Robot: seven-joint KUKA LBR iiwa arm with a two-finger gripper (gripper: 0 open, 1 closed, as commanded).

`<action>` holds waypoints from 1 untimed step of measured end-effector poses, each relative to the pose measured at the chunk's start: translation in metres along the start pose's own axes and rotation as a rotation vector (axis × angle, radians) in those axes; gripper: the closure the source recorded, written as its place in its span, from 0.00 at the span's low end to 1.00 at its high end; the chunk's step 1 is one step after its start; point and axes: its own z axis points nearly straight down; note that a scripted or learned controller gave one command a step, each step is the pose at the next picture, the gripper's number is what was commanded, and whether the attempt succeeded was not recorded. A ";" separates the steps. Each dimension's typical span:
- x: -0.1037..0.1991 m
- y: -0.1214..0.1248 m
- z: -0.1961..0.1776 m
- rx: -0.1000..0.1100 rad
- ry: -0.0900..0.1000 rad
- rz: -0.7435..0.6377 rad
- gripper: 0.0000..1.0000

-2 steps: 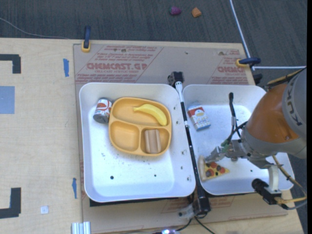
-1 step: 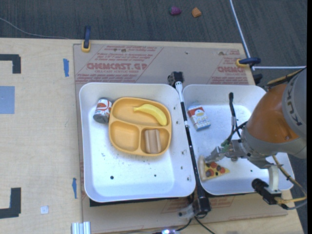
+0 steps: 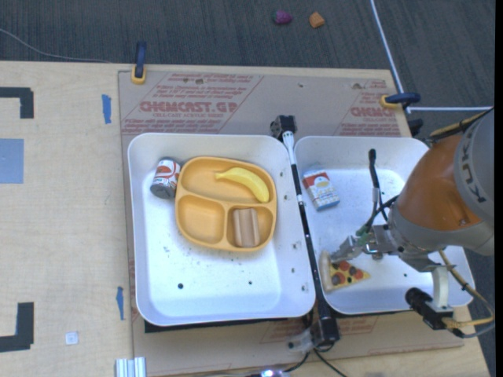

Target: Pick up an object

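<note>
pizza slice (image 3: 344, 274) in right bin (image 3: 409, 293), just below jaws (image 3: 343, 251)

Red print runs across the brown protective sheet (image 3: 259, 93) lying under the two bins: at the back left it reads "CHEMCAST", with "GP" after it, and finer red lines above and below are too small to make out. The same word shows again at the back right corner, slanted and partly cut off. On the arm's grey casing (image 3: 481, 167), big dark letters begin "KU". The small red and white carton (image 3: 321, 189) carries print, unreadable.
</note>
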 end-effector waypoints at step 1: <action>-0.001 0.000 0.000 0.001 0.003 -0.002 0.00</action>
